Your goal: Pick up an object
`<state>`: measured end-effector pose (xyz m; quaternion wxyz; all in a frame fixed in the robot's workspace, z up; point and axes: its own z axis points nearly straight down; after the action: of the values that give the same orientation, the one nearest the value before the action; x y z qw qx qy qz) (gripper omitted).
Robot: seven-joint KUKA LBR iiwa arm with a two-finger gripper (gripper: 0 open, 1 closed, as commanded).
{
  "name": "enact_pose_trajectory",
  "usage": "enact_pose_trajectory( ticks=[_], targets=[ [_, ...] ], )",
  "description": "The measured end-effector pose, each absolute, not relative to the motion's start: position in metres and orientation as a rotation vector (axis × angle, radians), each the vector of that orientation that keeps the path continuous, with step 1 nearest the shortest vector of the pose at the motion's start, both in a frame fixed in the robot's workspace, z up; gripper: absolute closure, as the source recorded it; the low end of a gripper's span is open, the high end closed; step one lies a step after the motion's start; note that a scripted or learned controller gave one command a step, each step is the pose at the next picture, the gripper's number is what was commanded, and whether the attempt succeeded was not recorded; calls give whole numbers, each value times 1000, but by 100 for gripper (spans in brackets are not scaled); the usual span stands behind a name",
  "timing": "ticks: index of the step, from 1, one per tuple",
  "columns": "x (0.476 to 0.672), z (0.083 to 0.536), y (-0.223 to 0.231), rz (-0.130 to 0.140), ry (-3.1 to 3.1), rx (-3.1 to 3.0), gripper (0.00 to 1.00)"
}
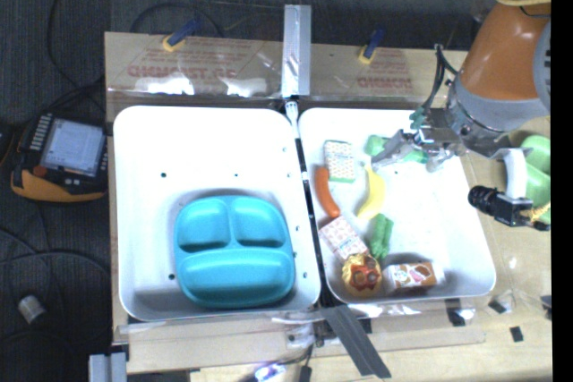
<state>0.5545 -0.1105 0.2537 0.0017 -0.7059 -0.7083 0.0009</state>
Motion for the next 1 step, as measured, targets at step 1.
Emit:
enact_pose_trajectory(
  ticks=[1],
  targets=[
    [571,89,-137,-7,-1905,-2507,0]
  ],
)
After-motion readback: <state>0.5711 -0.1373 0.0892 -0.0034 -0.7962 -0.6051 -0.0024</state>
